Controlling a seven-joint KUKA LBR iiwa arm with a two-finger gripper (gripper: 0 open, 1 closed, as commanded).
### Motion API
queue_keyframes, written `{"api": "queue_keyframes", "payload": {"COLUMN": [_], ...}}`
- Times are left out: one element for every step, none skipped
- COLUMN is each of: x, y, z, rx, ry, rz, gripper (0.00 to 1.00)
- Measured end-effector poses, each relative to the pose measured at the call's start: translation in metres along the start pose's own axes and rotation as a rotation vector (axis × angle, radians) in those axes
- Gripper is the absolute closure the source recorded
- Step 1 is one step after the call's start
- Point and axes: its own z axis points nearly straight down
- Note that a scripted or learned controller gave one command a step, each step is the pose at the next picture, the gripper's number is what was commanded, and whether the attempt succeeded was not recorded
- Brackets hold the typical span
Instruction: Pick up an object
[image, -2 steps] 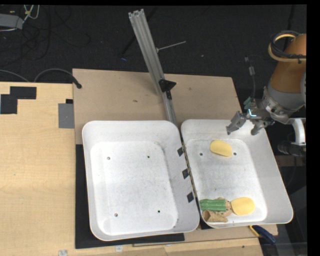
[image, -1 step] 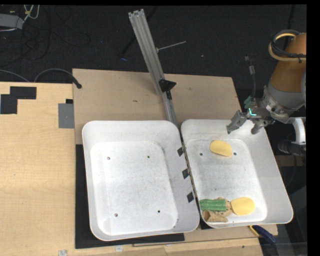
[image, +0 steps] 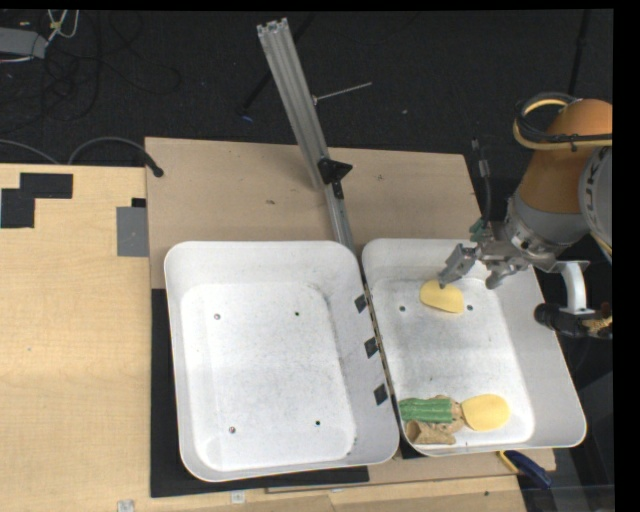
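Yellow rounded object lies beneath spread metal fingers.

Light fell evenly from above and was fairly bright on the worktop and both white bins, while the floor behind stayed near black. Shadows were soft and short. The bin floors looked slightly washed out, and fine detail was grainy.

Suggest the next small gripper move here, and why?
Probably a short descent. The gripper sits spread open just above and right of the pale yellow piece in the right bin, with nothing between its fingers, so lowering slightly toward the piece should bracket it before closing.
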Motion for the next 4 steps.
{"api": "queue_keyframes", "payload": {"x": [0.008, 0.009, 0.008, 0.007], "y": [0.002, 0.002, 0.002, 0.001], "z": [0.062, 0.076, 0.065, 0.001], "rx": [0.001, -0.003, -0.003, -0.012], "ry": [0.001, -0.001, -0.001, -0.003], "rz": [-0.004, -0.004, -0.003, -0.001], "gripper": [0.00, 0.00, 1.00, 1.00]}}
